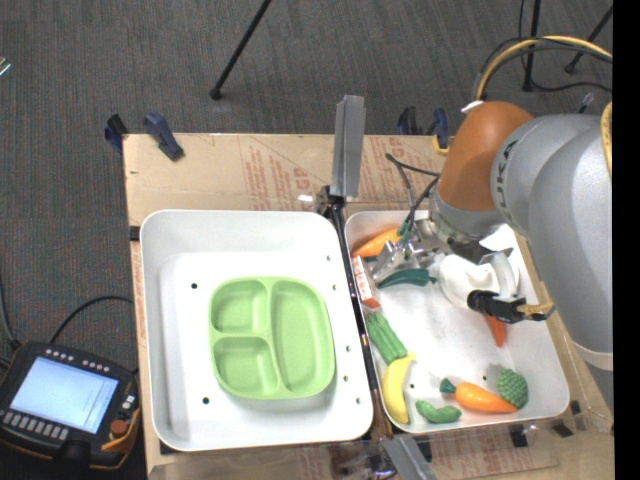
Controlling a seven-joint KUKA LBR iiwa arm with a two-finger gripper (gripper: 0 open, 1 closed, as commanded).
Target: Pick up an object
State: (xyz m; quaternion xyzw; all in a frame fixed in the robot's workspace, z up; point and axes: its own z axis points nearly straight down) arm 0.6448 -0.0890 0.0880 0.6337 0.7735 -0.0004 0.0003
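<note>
The gripper [405, 258] hung low in the right bin [545, 353], just over a dark green pepper [405, 279] beside a carrot [377, 242], likely its target; whether it was released or clenched, I cannot tell

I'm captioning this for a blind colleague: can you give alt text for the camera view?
A grey arm's gripper reaches into the right bin among toy food: carrots, a banana, green vegetables. The left bin holds a green divided plate.
</note>
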